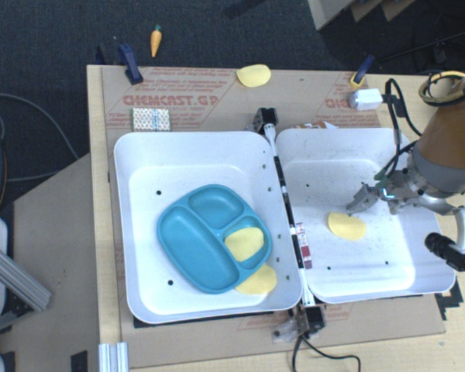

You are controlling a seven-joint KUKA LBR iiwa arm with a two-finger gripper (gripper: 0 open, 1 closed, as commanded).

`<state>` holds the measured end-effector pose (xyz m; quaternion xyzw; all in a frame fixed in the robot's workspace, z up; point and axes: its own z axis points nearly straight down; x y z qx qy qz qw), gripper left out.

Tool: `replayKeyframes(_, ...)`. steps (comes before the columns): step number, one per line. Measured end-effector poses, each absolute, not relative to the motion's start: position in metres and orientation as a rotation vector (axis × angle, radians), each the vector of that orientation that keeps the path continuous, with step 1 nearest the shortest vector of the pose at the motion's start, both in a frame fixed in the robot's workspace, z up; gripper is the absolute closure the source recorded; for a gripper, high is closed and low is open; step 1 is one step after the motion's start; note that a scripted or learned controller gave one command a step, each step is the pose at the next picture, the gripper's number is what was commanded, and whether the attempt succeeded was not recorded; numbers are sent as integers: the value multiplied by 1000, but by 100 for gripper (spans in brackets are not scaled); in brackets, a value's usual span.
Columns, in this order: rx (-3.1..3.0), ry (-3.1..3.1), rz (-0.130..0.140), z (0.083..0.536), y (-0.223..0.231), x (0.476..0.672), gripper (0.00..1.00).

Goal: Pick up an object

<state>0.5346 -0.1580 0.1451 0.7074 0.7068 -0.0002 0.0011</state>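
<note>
1. Camera view: the arm (449, 142) reaches in from the right over the right bin (325, 281), and its fingers (364, 200) hang low above that bin's floor, near its middle.
2. The fingers look narrowly spread with nothing between them.
3. A flat yellow piece (346, 225) lies on the right bin's floor just below and slightly left of the fingers, near them; I cannot tell whether a fingertip touches it.
4. Well to the left of the fingers, the left bin (139, 177) holds a blue divided plate (198, 235).
5. A yellow slice (245, 242) sits in the plate's compartment nearest the fingers.
6. Another yellow slice (258, 280) lies on the left bin's floor against the plate's lower edge.
7. Far above and left of the fingers, a yellow disc (253, 75) rests on the counter (209, 99) beyond both bins.
8. A small carrot-shaped toy (156, 42) lies on the dark floor past the counter's far edge.
</note>
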Motion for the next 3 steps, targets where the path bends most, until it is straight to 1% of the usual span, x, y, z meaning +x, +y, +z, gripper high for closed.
replayKeyframes(1, 2222, 2223, -1, 84, -126, 528, 0)
replayKeyframes(2, 2221, 2222, 0, 94, -126, 529, 100)
replayKeyframes(3, 2221, 2222, 0, 94, -126, 529, 0)
